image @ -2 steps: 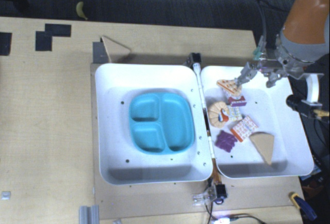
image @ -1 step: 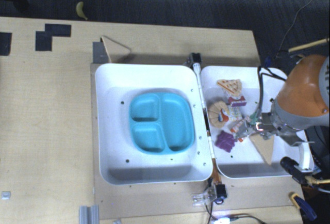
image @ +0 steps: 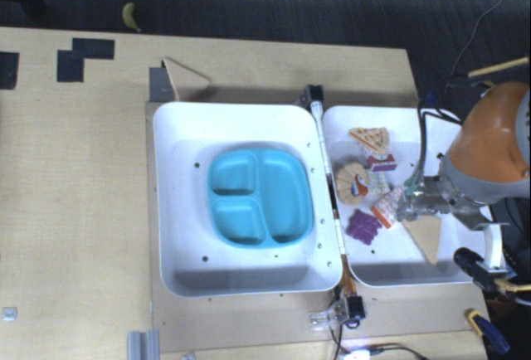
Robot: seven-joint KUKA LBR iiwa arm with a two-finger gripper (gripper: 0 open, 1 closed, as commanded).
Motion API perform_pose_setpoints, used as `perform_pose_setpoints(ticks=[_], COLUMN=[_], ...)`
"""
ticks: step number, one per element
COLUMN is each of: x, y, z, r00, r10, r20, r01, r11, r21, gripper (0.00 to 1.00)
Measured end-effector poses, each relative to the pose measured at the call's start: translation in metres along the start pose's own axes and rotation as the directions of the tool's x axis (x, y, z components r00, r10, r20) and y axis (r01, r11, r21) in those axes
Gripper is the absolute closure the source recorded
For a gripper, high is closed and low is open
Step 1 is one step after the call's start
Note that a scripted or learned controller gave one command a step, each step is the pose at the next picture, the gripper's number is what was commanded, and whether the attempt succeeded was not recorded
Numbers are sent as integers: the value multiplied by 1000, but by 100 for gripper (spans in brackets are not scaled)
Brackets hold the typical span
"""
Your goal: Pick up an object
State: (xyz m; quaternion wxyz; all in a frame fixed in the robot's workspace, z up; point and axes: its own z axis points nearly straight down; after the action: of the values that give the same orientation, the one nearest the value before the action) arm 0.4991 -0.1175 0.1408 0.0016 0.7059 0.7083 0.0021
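The right bin holds several small toy foods: a pizza slice at the back, a round cookie-like piece in the middle, a purple piece near the front, and an orange-and-white packet. My gripper hangs low over this bin, just right of the orange packet and touching or nearly touching it. The arm's orange band and grey wrist cover the bin's right side. A tan wedge lies under the wrist.
The left bin holds a blue divided tray. A black-and-white bar runs between the two bins. Cables trail at the right and front of the bench.
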Motion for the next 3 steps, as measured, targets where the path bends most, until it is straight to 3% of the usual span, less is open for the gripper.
perform_pose_setpoints(ticks=[1, 2, 3], x=[0, 26, 26], y=[0, -9, -7], z=[0, 53, 41], r00=[1000, 1000, 1000], r10=[0, 2, 1], r20=[0, 2, 2], r01=[0, -2, -1], r11=[1000, 1000, 1000], r21=[0, -6, -11], gripper=[0, 0, 100])
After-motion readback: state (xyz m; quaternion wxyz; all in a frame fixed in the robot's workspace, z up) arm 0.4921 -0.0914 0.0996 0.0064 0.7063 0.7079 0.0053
